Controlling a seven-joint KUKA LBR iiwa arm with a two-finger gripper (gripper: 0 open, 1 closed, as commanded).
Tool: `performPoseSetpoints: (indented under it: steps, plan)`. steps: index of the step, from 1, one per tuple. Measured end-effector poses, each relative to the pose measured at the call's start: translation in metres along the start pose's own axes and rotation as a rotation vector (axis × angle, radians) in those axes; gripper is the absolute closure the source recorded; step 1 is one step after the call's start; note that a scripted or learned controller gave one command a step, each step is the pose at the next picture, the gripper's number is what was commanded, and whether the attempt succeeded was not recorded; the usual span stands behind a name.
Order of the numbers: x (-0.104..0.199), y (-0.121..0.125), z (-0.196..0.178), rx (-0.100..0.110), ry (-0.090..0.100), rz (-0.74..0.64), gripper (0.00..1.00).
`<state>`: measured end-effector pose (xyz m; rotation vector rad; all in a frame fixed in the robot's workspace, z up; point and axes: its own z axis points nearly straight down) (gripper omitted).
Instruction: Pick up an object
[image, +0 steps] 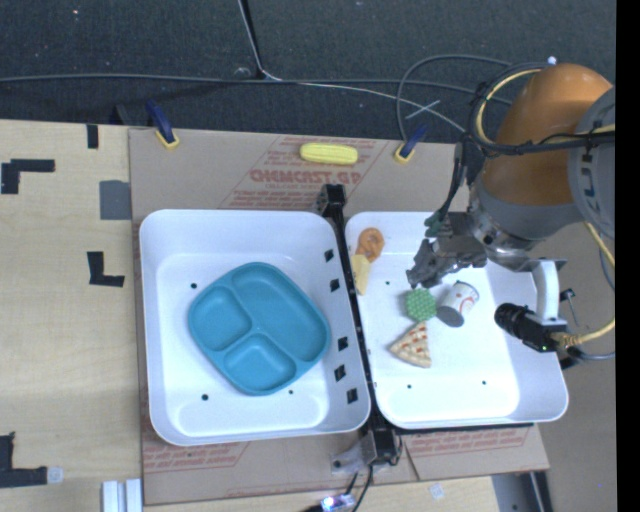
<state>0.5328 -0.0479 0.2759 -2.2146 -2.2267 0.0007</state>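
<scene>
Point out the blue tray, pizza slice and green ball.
blue tray (258, 325), camera view, centre divider
pizza slice (412, 346), camera view, middle of the wedge
green ball (421, 304), camera view, its top

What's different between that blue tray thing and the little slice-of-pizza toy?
The blue three-compartment plastic plate lies in the left white bin; the small triangular toy pizza slice lies in the right white bin. The plate is far larger than the slice. The plate is one solid blue with rounded corners; the slice is tan, speckled and pointed. Both lie flat, apart from the gripper.

tool (424, 275) above green object (421, 304), maybe touching
</scene>
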Motion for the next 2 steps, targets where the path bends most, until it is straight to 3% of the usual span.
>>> performPoseSetpoints:
  steps: [2]
  plan:
    - [0.105,0.040,0.019,0.000,-0.001,0.001,1.00]
